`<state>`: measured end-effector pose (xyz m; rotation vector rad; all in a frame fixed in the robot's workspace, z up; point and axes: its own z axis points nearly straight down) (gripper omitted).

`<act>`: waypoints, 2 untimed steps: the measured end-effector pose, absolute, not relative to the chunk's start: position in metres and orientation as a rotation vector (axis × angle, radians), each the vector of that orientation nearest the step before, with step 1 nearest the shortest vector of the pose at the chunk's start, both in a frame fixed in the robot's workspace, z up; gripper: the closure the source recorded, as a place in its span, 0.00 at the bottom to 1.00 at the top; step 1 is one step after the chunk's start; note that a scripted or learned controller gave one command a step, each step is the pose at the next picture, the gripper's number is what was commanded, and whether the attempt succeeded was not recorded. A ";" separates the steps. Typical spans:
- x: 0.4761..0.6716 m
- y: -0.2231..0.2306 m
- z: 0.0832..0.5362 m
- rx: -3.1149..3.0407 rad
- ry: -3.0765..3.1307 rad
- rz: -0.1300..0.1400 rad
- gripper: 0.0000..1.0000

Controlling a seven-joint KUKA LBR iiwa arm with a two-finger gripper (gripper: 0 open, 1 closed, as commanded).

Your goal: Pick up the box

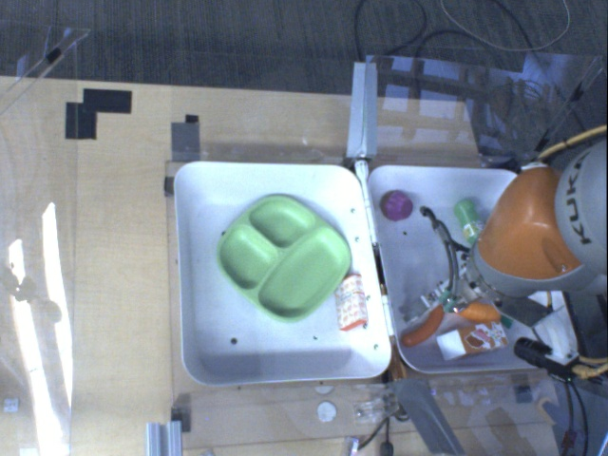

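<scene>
Camera view: gripper [448,300] low in right bin [408,245], near corner, apparently reaching for box [472,338] just beside it. Claw state: cannot tell. Green tray [285,256] and small packet [351,302] in left bin [204,283].

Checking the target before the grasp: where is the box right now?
The box lies in the right bin, near its front edge, beside an orange carrot-like item, under the gripper.

glossy green plastic tray [285,256], matt white bins [204,350]
</scene>
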<state>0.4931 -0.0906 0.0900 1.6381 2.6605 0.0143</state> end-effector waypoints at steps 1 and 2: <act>0.492 -0.090 0.089 1.716 2.615 0.012 0.00; 0.492 -0.091 0.089 1.733 2.604 0.013 0.00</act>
